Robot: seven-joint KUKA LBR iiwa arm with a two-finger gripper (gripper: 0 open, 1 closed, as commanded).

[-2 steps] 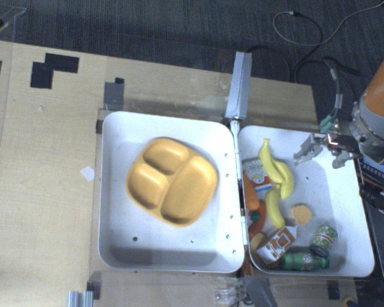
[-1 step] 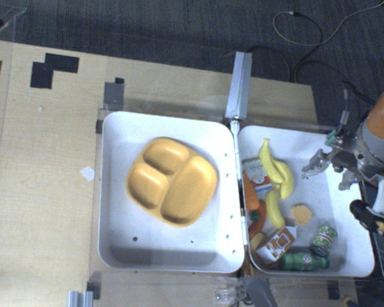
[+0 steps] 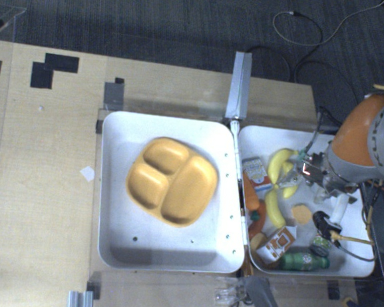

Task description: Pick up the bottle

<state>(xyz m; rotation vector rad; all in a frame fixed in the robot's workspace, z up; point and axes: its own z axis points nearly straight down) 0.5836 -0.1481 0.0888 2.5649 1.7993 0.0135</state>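
Observation:
A green bottle [image 3: 303, 261] lies on its side along the front wall of the right bin [image 3: 366, 268]. My gripper [image 3: 308, 172] hangs over the middle of that bin, above and behind the bottle and clearly apart from it. It sits close to a yellow banana [image 3: 281, 164]. The grey arm with its orange band [image 3: 355, 140] reaches in from the right.
In the right bin a second banana [image 3: 274, 209], a small white carton [image 3: 257, 173], an orange piece [image 3: 251, 194], a round tan disc [image 3: 301, 214] and a brown box [image 3: 278, 242] crowd the bottle's left. The left bin [image 3: 108, 195] holds a yellow three-part tray [image 3: 172, 180].

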